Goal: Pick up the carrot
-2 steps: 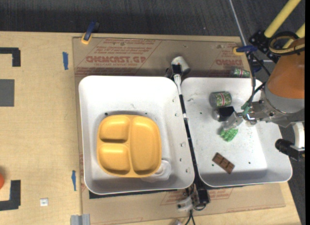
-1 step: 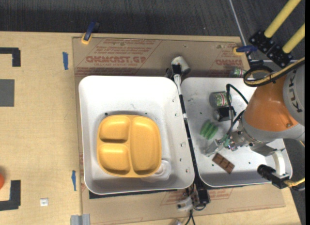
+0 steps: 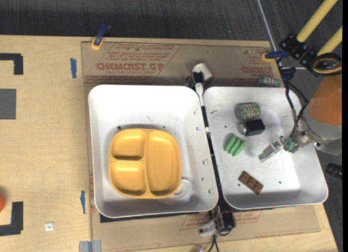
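Fingers (image 3: 265, 154) apparently closed, over right white bin (image 3: 307, 190), wooden bench (image 3: 43, 137), dark floor (image 3: 163, 1)

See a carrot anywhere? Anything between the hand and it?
No carrot is identifiable. The hand is in the right bin beside a can, green piece and brown bar. An orange scrap at the left edge of the bench is too cropped to name; the left bin and yellow plate lie between.

Arm (image 3: 326, 109): cut off by the right frame edge; only the orange band and grey wrist showed. Gripper (image 3: 270, 151): small and blurred, finger spacing indeterminate. Orange object (image 3: 1, 203): cropped at the left edge, identity unclear. Can (image 3: 248, 110): label too small to read.
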Controlling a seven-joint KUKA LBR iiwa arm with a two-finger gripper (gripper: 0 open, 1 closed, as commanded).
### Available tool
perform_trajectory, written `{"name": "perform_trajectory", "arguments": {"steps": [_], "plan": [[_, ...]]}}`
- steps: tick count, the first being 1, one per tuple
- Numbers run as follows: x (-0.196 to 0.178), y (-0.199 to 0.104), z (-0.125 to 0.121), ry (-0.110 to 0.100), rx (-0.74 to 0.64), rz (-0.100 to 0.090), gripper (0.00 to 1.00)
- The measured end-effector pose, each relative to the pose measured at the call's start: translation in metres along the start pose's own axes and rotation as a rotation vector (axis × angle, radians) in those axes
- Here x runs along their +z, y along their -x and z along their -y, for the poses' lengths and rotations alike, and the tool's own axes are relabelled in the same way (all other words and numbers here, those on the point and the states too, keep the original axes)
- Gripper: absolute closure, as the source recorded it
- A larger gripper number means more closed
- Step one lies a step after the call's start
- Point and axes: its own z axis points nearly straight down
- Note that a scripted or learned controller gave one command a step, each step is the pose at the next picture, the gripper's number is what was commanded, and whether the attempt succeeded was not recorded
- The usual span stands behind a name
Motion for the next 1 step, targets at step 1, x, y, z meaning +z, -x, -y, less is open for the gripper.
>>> {"name": "perform_trajectory", "arguments": {"steps": [1], "plan": [[-0.0101, 0.0001, -0.001, 0.003, 0.001, 0.002, 1.0]]}}
